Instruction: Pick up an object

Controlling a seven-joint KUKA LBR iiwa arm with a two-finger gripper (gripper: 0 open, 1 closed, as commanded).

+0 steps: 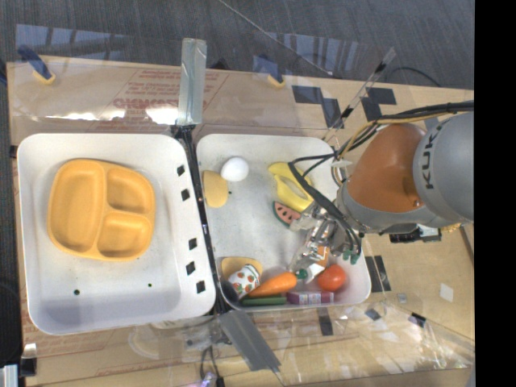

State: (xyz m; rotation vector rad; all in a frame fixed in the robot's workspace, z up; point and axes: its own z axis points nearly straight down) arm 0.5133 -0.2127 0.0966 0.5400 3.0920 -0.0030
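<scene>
- Arm (403, 180): enters from the right, wrist bent down over the right bin's (258, 147) near-right corner.
- Claw (317, 252): just above the toy tomato (331, 277) and carrot (272, 284); finger state apparently obscured, cannot tell.

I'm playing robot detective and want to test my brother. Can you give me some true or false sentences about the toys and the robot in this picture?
1. The yellow divided plate lies in the left bin. True.
2. The white egg sits on the yellow plate. False: it lies in the right bin, near its upper left corner.
3. The gripper is down over the right bin, close to the tomato. True.
4. The carrot lies at the top of the right bin. False: it lies along the bottom edge, just above a green vegetable.
5. The watermelon slice lies just below the banana. True.
</scene>
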